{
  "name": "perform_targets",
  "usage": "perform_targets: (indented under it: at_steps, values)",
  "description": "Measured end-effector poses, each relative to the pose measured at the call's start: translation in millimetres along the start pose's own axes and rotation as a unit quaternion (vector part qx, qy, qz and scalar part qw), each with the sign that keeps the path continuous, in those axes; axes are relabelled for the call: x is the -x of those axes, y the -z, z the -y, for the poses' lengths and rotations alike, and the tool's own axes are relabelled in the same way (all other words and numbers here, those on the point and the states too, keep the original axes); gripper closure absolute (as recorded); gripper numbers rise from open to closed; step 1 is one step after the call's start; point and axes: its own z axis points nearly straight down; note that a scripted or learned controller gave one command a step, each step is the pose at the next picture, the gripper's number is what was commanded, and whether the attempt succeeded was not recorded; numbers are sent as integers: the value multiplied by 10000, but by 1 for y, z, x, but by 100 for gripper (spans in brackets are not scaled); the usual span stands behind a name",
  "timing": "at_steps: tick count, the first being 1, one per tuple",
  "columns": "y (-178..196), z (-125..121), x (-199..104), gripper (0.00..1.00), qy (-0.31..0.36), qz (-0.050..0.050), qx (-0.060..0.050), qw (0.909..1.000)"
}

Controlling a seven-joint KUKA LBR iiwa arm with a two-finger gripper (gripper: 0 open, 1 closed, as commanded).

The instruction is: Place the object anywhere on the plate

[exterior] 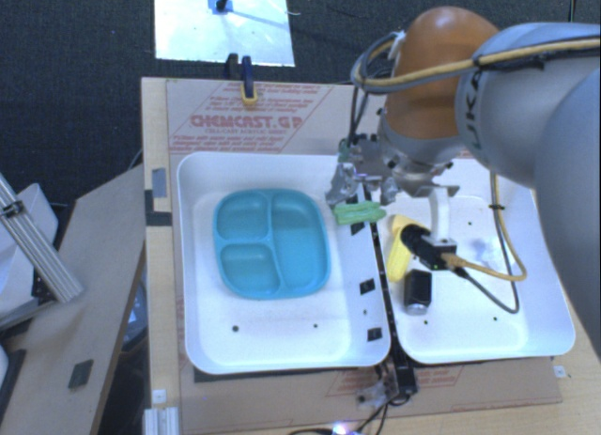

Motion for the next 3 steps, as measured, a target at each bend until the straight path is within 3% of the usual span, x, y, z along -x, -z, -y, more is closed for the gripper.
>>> perform_targets:
  at_steps: [1, 2, 3]
  values:
    - [3, 10, -45, 100, 4, -1, 6, 10000]
    - [-17, 15, -69, 100, -9, 4, 1, 10000]
    - [-16, 15, -68, 0, -25, 5, 10, 10000]
